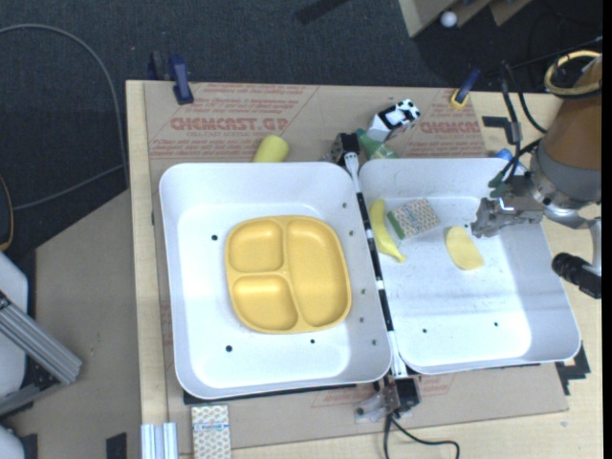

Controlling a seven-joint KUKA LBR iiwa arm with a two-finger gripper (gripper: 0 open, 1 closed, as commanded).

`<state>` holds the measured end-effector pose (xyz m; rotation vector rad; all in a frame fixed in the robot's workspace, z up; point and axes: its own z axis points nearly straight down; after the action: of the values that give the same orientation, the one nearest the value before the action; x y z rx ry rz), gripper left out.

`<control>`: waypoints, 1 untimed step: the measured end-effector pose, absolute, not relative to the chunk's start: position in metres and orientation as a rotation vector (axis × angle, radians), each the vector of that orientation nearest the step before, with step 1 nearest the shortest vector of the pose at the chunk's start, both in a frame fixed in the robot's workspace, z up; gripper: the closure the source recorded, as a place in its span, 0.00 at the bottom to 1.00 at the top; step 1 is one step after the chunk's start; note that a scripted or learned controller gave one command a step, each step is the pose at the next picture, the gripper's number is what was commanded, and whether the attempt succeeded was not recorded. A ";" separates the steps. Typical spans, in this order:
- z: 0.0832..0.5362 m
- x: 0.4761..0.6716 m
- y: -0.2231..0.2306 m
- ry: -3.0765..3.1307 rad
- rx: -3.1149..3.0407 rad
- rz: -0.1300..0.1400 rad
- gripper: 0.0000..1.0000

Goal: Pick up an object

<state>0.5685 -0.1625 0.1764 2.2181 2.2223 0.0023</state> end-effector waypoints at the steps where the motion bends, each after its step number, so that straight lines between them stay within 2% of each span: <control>1: 0.162 0.580 -0.192 2.219 2.220 -0.001 1.00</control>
<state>0.5796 -0.1916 0.1622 2.2196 2.2194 -0.0006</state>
